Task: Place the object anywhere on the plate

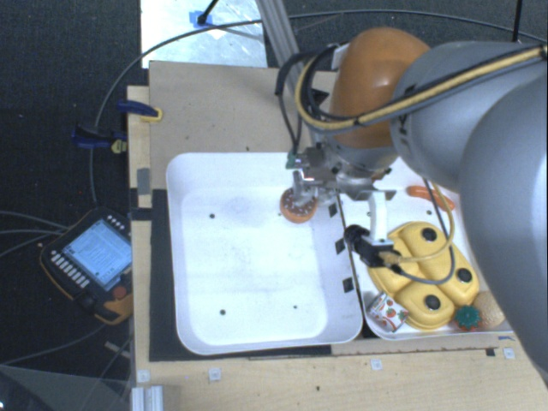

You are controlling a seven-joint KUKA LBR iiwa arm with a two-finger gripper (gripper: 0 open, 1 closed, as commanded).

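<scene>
Jaws (301, 191) grip a small brown object (299, 207) by the left bin's (257, 315) right rim

No words, numbers or signs clear enough to read. Pendant (90, 264) at left of surface: screen lit pale blue, marks on it too small and blurry to tell. Small cup (387, 312) in right bin: red and white pattern, no letters can be made out. Blue tape (199, 19) at top: plain, no print seen.
</scene>
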